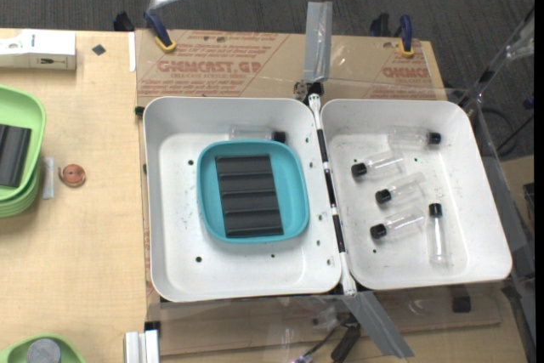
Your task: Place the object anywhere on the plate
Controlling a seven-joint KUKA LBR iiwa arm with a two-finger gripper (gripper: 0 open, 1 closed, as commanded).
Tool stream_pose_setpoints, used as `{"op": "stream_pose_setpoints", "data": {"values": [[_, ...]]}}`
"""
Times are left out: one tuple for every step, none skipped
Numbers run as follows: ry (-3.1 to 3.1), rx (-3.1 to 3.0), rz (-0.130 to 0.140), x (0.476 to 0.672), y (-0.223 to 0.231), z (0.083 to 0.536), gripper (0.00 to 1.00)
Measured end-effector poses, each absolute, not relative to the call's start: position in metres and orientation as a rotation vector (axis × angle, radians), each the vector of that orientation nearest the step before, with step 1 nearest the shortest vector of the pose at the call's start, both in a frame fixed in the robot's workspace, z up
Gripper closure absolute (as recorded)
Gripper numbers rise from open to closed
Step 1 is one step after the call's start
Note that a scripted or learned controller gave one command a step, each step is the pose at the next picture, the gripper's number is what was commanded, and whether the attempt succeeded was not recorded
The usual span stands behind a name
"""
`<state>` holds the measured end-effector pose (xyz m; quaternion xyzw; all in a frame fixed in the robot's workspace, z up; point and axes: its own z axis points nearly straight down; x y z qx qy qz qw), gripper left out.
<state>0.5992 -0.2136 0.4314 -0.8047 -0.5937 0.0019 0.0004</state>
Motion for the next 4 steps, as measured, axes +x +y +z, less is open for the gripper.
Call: {"op": "stream_pose_setpoints", "data": {"values": [[-1.865,-2.527,0.006,0.5991,-0.2136,0.4314,0.0],[-1.865,-2.527,0.006,0.5992,-0.2136,0.4314,0.0],[-1.865,-2.527,0.006,0.5992,-0.2136,0.4314,0.0],[-1.865,-2.527,0.006,0.5992,-0.2136,0.4314,0.0]]}}
